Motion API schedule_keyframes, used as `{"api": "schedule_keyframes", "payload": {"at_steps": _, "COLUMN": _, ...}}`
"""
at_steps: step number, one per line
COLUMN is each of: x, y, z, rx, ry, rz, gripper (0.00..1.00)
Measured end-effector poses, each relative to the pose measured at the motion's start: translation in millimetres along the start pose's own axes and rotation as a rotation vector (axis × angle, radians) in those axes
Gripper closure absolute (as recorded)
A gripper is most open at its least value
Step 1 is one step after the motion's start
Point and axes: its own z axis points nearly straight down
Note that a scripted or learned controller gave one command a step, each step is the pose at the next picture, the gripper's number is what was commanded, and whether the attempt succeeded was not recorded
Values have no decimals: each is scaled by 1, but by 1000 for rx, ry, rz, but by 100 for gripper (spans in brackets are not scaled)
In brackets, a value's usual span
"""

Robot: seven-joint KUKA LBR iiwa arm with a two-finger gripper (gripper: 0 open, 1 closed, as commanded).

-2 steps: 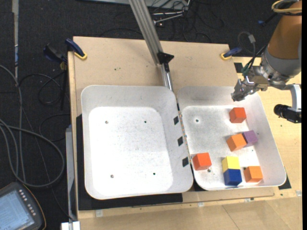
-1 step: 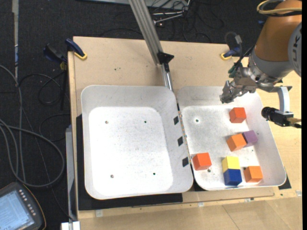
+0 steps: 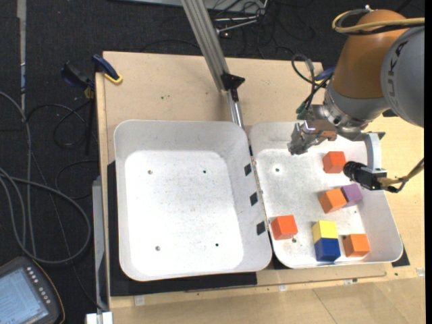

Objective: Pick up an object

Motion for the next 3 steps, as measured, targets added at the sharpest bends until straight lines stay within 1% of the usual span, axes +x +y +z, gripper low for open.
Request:
{"api": "schedule_keyframes", "payload": {"at_steps": 2, "x": 109, "y": -30, "z": -20, "rx": -2, "ry": 0, "rz": -2, "gripper": 100}}
{"api": "schedule_keyframes", "payload": {"at_steps": 3, "x": 150, "y": -48, "z": -6, "rx": 1, "ry": -1, "rz": 0, "gripper": 100}}
